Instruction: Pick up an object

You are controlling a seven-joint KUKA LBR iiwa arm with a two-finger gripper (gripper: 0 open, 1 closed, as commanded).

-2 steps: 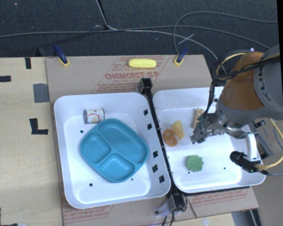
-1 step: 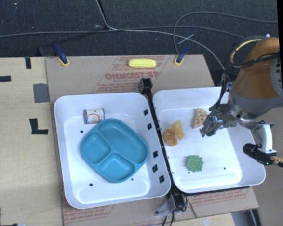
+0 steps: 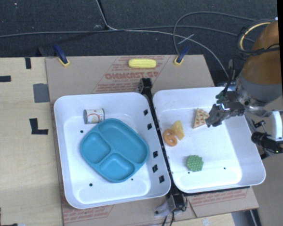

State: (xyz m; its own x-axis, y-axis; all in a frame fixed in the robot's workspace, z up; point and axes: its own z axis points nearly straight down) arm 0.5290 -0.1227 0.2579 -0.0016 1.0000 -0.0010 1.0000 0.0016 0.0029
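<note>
Two white bins (image 3: 62, 154) are sitting on brown cardboard (image 3: 124, 75) over the wooden counter (image 3: 14, 157); dark carpet (image 3: 38, 20) is lying behind. The claw (image 3: 213, 119) is hovering beside a wedge (image 3: 199, 117), grip unreadable.

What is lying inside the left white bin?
Inside the left white bin lie a blue divided tray and a small can on its side near the far-left corner. Whatever is beneath the tray is covered.
</note>
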